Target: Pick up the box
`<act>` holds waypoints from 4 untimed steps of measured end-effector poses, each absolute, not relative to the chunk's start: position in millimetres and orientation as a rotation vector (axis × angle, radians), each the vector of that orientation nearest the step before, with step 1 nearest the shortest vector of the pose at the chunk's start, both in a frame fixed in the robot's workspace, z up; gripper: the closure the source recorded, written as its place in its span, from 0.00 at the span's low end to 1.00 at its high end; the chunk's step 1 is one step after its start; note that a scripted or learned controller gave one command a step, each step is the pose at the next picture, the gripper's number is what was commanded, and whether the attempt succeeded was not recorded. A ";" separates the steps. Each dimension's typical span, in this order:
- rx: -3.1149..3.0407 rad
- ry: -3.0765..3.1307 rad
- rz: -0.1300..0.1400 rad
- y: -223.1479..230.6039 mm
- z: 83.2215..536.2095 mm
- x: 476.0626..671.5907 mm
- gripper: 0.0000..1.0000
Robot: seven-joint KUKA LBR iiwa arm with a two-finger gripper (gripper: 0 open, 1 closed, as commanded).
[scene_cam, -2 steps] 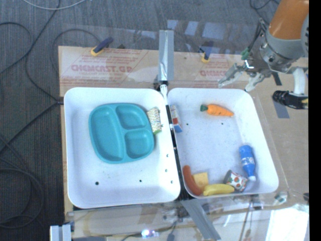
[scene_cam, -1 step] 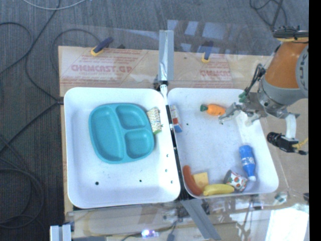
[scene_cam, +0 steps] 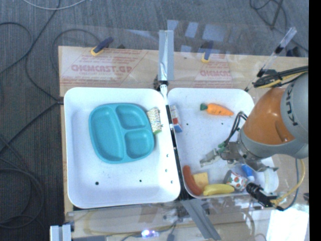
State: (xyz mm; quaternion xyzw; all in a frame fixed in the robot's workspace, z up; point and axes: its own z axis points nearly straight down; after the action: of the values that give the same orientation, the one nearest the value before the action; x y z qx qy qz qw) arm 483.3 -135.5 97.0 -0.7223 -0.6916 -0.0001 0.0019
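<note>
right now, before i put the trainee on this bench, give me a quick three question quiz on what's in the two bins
1. Multiple choice: where does the carrot lie?
A. on the teal plate
B. in the right bin
C. on the bench outside both bins

2. True or false: the teal divided plate lies in the left bin.

3. Fill in: the box lies in the right bin, against the wall nearest the ____ bin.

Key: 1 B. 2 true. 3 left.
</note>
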 end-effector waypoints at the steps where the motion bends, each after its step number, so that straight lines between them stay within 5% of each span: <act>1: -2.438 -1.992 -0.004 -119.4 94.5 534.5 0.00; 2: -2.482 -1.951 -0.015 -134.3 92.4 596.3 0.00; 3: -2.553 -1.836 0.003 -143.6 91.4 663.7 0.00; 4: -2.682 -1.654 -0.016 -165.0 92.5 594.1 0.00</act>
State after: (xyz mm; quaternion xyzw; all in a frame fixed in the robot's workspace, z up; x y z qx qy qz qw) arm 594.1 -165.0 92.5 -0.8512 -0.5248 -0.0050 -0.0046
